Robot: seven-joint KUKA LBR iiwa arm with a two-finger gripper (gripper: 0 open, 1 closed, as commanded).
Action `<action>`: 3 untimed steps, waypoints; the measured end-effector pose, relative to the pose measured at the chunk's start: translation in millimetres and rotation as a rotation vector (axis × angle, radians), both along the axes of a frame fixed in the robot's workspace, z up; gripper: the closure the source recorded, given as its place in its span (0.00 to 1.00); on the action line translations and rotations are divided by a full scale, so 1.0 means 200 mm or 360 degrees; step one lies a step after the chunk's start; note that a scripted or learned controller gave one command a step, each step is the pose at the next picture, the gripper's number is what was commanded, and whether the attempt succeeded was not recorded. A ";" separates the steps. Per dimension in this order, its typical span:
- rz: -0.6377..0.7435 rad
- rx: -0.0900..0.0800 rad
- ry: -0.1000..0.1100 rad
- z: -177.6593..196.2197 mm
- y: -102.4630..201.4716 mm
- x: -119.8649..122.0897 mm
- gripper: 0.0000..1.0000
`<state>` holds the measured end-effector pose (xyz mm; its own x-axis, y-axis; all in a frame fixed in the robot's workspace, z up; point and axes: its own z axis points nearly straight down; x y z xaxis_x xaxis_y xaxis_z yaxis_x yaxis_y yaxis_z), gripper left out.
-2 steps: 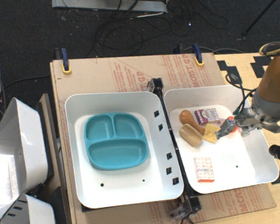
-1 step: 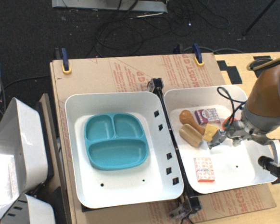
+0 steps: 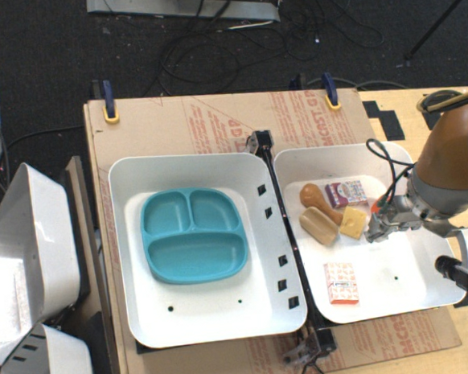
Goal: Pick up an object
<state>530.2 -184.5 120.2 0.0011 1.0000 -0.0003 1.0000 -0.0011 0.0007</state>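
The right bin (image 3: 403, 290) holds a brown sausage-shaped piece (image 3: 319, 199), a tan bread-like piece (image 3: 318, 226), a yellow wedge (image 3: 352, 222), a purple and white packet (image 3: 346, 192) and a red and white card (image 3: 341, 282). My gripper (image 3: 376, 229) hangs low over the bin just right of the yellow wedge, close to touching it. The arm's orange band (image 3: 449, 153) rises behind it at the right edge.
The left bin (image 3: 132, 230) carries a teal divided plate (image 3: 194, 234). A black divider with clips (image 3: 284, 227) runs between the bins. Cardboard (image 3: 212, 119) underlies both, clamped at the back. White tubs (image 3: 25, 247) stand off the bench at the left.
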 end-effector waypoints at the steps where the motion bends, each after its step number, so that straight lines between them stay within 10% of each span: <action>1: 0.0005 -0.0003 -0.0007 0.31 0.00 -0.02 1.00; 3: 0.0007 -0.0003 -0.0007 0.76 -0.01 0.00 1.00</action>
